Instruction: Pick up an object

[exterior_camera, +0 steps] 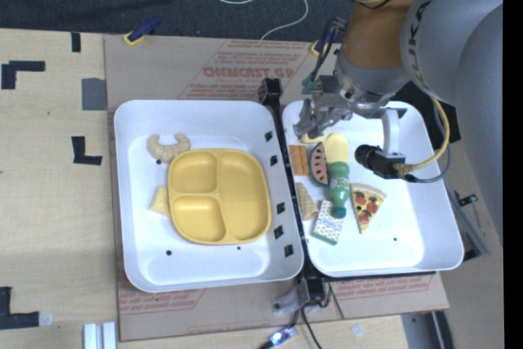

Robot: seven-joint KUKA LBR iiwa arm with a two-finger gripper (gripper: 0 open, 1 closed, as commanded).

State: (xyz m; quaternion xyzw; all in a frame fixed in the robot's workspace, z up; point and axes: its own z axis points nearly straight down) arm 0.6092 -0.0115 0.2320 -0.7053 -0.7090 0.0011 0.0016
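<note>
My gripper (315,124) hangs low over the back left of the right bin (409,245), just above a cluster of toy food. Beneath and in front of it lie a yellow piece (336,149), a watermelon slice (319,163), an orange cracker (299,160), a green bottle-shaped piece (338,190), a pizza slice (366,207), a cone (305,199) and a green-and-white packet (328,223). Nothing shows between the fingers.
The left bin (143,257) holds a yellow divided plate (219,194), a tan croissant (167,145) behind it and a pale wedge (159,199) at its left edge. A black divider with clips runs between the bins. The arm's orange band and grey body fill the upper right.
</note>
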